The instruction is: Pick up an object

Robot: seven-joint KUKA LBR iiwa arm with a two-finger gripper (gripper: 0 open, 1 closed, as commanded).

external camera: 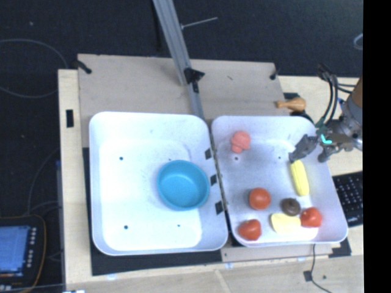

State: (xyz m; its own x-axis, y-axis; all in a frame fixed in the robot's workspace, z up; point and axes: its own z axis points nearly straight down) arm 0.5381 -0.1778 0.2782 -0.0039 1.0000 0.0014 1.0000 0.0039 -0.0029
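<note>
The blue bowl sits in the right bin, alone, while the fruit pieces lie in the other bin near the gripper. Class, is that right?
Not quite. The camera view shows the blue bowl in the left bin, alone there. The fruit pieces, such as the yellow banana, lie in the right bin, near the gripper.

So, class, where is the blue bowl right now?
The blue bowl sits in the left white bin, toward its right side, near the divide with the right bin.

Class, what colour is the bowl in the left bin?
Blue; the bowl shows best in the camera view.
</note>
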